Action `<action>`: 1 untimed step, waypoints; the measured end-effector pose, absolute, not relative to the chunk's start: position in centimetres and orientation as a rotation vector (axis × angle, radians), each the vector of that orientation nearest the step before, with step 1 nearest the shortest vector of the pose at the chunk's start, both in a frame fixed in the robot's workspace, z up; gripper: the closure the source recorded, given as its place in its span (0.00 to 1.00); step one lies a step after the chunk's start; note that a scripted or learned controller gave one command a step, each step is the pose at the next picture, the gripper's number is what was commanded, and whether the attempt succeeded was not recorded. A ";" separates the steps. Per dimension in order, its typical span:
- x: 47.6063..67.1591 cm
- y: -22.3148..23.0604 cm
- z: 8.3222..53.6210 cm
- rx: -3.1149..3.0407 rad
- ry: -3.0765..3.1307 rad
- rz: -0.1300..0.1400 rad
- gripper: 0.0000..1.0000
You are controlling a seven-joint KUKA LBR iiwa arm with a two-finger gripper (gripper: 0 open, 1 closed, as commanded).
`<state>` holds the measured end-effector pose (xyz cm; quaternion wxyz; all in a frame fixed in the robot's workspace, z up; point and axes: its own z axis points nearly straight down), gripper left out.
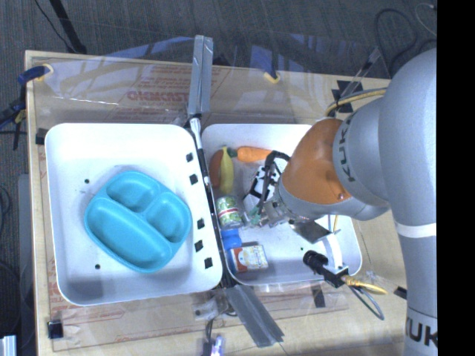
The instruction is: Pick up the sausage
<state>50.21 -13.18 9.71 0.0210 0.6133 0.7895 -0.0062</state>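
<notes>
The sausage [215, 170] is a brown oblong lying along the left wall of the right bin [349, 262], pressed against a yellow banana [226, 169]. My gripper [258, 205] hangs low over the middle of the right bin, a little right of and below the sausage, close to a green can [228, 212]. The orange wrist band [315, 173] and the grey arm cover the bin's right half. Nothing can be made out in the gripper's grasp.
An orange carrot [254, 154] lies at the right bin's back. A blue item [231, 237] and a red-and-white packet [251, 256] sit near its front. The left bin [67, 147] holds a blue divided plate [139, 217]. A grey divider [200, 73] runs between the bins.
</notes>
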 end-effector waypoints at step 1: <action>56.2 -14.1 8.8 1.895 2.513 -0.004 1.00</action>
